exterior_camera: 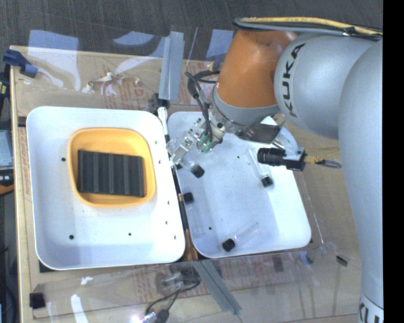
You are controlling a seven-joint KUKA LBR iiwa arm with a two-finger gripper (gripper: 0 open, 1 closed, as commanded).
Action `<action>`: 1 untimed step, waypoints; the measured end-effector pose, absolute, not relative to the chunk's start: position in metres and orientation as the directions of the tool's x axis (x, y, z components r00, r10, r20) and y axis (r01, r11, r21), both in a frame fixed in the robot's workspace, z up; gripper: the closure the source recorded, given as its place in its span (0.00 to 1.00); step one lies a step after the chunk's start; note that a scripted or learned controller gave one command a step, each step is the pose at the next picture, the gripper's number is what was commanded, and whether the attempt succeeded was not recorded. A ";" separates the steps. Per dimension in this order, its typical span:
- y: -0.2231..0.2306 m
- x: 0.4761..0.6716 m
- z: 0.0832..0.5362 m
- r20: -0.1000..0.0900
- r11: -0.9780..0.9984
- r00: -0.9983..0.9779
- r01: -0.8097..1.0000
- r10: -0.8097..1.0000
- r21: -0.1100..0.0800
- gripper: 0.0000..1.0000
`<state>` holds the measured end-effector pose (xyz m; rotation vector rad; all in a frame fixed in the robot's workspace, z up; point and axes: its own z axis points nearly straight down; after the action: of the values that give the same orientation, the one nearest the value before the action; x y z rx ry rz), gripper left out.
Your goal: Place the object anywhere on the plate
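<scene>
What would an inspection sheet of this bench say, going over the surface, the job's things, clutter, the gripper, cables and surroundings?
Surface: wooden bench bearing two shallow white bins, left bin and right bin.
Job's things: yellow plate in the left bin, with a dark ribbed block lying on it.
Clutter: small dark pieces scattered in the right bin, plus a clear tube-like item.
Gripper: gripper low over the right bin's upper left corner, below the orange band; finger state not discernible.
Cables: thin wires at the wrist; a loose lead at the bench's front edge.
Surroundings: dark carpet; blue tape on the bench's far edge.
</scene>
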<state>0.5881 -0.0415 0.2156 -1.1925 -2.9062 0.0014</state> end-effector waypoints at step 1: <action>-0.041 0.588 0.216 0.000 0.712 -0.712 0.702 0.702 -0.001 0.00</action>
<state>0.5882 -0.0414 0.2156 -1.1921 -2.9066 0.0018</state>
